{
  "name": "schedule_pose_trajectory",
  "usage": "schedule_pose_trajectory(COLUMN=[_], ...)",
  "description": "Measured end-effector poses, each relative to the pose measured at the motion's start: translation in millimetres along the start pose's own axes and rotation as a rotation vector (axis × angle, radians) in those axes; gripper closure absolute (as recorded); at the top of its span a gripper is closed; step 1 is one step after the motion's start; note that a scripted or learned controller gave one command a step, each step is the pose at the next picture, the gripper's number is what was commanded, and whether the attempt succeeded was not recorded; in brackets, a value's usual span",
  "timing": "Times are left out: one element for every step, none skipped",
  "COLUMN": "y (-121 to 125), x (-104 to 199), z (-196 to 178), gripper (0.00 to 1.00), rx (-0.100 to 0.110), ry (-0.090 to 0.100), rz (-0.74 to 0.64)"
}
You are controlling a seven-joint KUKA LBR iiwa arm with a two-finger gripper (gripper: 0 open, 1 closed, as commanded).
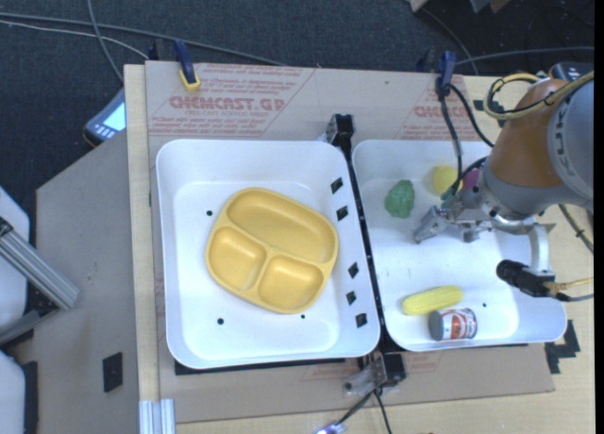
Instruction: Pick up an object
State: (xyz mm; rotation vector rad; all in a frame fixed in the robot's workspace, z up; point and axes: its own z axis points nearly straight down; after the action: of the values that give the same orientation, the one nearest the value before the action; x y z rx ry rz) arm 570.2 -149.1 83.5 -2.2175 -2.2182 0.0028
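Two white bins sit side by side: the left bin (pixel 179 262) carries a yellow divided plate (pixel 272 249), while the right bin (pixel 396 333) holds a green object (pixel 400 197), a small yellow object (pixel 444 177), a yellow banana-shaped piece (pixel 431 300) and a can (pixel 454 325). Low over the right bin's far half, just right of the green object, the gripper (pixel 430 227) has its fingers spread with nothing between them.

We see a green lump (pixel 400 197) (crumpled-looking) right of centre, a yellow corn cob (pixel 432 300) lying flat lower right, a tin (pixel 454 325) on its side below it.
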Motion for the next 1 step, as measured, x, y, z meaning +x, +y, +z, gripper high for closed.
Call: schedule_pose_trajectory(y=[1.0], x=[-0.1], z=[-12.7], gripper=[1.00], rx=[-0.004], ry=[0.000], rz=[0.001])
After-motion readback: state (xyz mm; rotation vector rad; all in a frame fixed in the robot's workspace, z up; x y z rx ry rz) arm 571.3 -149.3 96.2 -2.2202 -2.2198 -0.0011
